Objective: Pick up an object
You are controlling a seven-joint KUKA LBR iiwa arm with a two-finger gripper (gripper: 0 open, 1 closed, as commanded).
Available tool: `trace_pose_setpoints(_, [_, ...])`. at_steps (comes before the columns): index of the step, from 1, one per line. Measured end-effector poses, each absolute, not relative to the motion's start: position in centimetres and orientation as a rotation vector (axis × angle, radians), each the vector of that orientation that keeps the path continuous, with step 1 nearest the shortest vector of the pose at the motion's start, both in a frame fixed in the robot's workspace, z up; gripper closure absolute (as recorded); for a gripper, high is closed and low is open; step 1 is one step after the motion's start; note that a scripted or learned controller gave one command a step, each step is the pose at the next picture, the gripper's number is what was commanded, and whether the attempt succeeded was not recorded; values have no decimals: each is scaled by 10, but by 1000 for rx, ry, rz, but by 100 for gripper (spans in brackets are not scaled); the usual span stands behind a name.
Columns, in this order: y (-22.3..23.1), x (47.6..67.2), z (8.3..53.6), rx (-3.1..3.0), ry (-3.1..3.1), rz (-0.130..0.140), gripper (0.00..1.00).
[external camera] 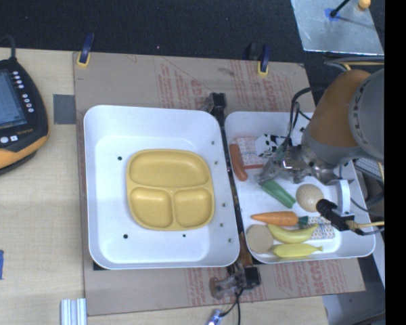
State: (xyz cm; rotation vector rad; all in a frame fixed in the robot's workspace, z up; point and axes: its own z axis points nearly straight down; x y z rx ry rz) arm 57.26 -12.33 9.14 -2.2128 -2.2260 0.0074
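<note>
Claw (279, 162) fingertips obscured among toys

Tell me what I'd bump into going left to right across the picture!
Tablet → yellow tray in the left bin → sausage → green stick → egg → arm.

camera: one, fixed above the bench (34, 202) — looks down at a slant
framing: mid-range — both bins (98, 181) in frame, arm (345, 114) at right
</note>
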Motion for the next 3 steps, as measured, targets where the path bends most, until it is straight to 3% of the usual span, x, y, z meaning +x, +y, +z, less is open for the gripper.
trace_pose_setpoints(1, [-124,573,102,-2211,-2226,9,100])
trace_pose_setpoints(2, [-124,573,102,-2210,-2227,10,0])
trace_pose_setpoints(3, [-120,645,91,-2215,-2221,4,0])
